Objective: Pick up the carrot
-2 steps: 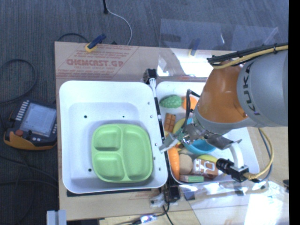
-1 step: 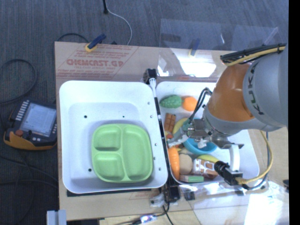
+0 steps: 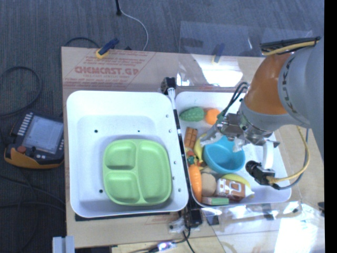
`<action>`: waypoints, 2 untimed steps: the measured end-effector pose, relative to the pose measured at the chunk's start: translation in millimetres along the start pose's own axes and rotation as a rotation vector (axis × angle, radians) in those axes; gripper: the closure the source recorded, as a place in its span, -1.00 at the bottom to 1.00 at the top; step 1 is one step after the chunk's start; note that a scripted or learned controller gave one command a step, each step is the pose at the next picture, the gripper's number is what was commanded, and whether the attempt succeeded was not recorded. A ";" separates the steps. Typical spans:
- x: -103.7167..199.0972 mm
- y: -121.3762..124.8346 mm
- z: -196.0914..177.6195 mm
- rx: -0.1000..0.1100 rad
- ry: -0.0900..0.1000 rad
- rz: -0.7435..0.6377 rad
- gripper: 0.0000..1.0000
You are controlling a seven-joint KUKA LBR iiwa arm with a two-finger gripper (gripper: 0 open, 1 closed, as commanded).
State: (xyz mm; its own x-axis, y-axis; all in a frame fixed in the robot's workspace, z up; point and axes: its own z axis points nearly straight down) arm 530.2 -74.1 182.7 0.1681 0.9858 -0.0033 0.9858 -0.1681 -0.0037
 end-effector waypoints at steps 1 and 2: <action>-12.8 65.1 43.3 -0.001 -0.003 -0.053 -1.00; 4.1 -12.5 -35.2 -0.005 0.001 -0.182 -1.00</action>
